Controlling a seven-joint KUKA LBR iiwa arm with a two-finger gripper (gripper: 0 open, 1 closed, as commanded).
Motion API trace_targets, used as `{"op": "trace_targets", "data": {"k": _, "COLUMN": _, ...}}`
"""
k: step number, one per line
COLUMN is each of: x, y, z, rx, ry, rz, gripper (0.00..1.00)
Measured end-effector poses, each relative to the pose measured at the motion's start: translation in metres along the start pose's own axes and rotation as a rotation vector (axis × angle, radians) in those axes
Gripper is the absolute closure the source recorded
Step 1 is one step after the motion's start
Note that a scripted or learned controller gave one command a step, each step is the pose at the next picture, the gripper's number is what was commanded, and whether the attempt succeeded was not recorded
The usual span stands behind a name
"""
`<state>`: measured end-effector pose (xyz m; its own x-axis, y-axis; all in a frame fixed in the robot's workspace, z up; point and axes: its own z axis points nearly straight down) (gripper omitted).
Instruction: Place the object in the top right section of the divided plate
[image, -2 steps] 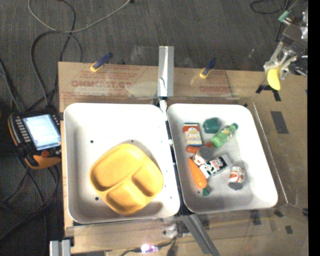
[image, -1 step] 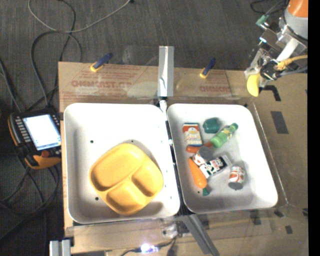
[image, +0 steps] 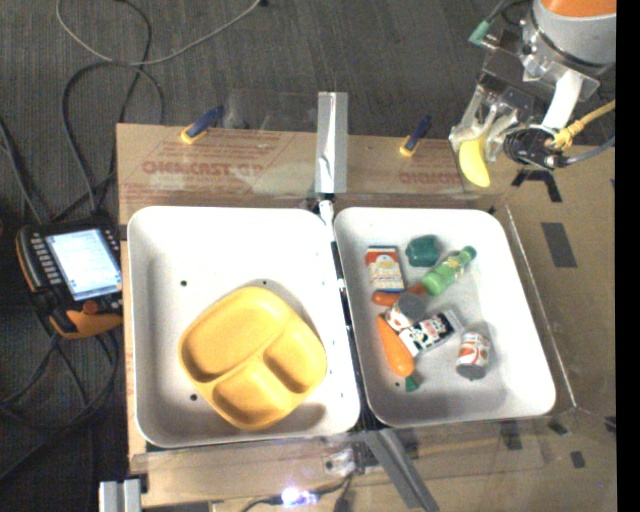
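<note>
yellow divided plate (image: 254, 357), left bin (image: 160, 240)

Two white bins (image: 150, 300) (image: 520, 300). One yellow divided plate (image: 255, 355) with three sections. One carrot (image: 395, 347), one green bottle (image: 447, 270), one can (image: 474, 352), one small carton (image: 384, 267), one dark green lump (image: 424, 249). One banana (image: 474, 163). Two clamps (image: 201, 124) (image: 415, 134). One handheld screen (image: 78, 262).

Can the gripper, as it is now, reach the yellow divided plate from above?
Probably yes: the divided plate lies uncovered in the left bin, and the gripper hangs high beyond the right bin.
</note>
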<state>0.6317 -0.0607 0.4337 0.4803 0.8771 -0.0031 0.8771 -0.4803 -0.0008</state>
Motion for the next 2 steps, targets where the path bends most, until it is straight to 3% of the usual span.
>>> {"op": "trace_targets", "data": {"k": 1, "x": 0.052, "y": -0.054, "z": 0.000, "rx": 0.000, "ry": 0.000, "rz": -0.183, "gripper": 1.00}}
{"op": "trace_targets", "data": {"k": 2, "x": 0.049, "y": -0.081, "z": 0.004, "rx": 0.000, "ry": 0.001, "rz": -0.400, "gripper": 1.00}}
